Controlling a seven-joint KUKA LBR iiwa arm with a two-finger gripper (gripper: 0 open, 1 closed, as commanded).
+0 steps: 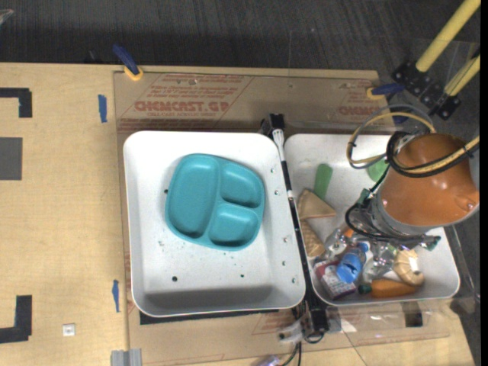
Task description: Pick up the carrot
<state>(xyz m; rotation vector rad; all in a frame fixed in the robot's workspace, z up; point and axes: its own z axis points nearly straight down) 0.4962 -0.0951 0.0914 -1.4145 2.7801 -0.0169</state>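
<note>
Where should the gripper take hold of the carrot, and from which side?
Grip the carrot at its middle, from above, fingers across its narrow width. It lies flat along the right bin's near wall, with clutter close behind, so a sideways approach looks blocked.

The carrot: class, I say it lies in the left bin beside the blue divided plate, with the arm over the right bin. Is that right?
Not quite. The carrot lies in the right bin, near its front edge among other small items, not in the left bin. The blue divided plate sits alone in the left one. The arm is over the right bin, as you said. The camera view shows this.
</note>
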